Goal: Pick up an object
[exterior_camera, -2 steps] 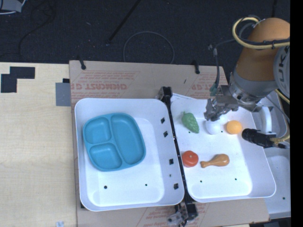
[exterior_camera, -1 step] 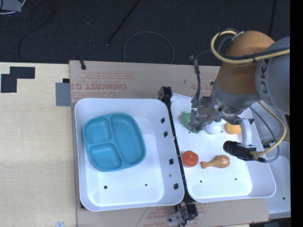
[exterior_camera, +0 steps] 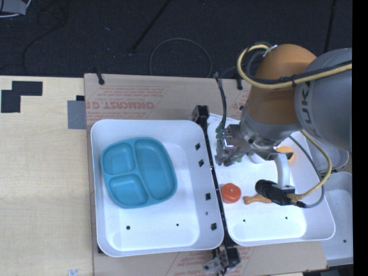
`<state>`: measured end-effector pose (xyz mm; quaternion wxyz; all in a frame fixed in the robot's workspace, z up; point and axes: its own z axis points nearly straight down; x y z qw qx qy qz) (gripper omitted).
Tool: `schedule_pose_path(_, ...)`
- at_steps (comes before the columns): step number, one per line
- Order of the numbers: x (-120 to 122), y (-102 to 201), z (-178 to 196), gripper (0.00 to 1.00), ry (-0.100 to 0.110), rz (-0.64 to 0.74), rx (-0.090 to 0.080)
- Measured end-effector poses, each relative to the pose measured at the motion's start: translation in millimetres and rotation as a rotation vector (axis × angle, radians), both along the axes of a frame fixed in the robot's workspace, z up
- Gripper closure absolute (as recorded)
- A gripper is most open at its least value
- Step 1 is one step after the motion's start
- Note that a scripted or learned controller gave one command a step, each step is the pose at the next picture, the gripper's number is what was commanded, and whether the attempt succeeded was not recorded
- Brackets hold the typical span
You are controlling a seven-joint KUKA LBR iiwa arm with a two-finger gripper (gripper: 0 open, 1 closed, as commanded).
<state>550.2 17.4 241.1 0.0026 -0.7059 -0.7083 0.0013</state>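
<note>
Holds the gripper low in the right bin, near but apart from the red round object, probably lining up a pick, grip width impossible to tell, teal plate lying in the left bin.

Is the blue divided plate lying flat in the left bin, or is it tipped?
Flat. The blue divided plate rests face up on the left bin's floor, all three compartments showing.
</note>
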Motion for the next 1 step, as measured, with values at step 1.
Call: schedule_pose_path(1, -6.8, 44.5, -11.0, 1.00, 0.000, 0.000, -0.001)
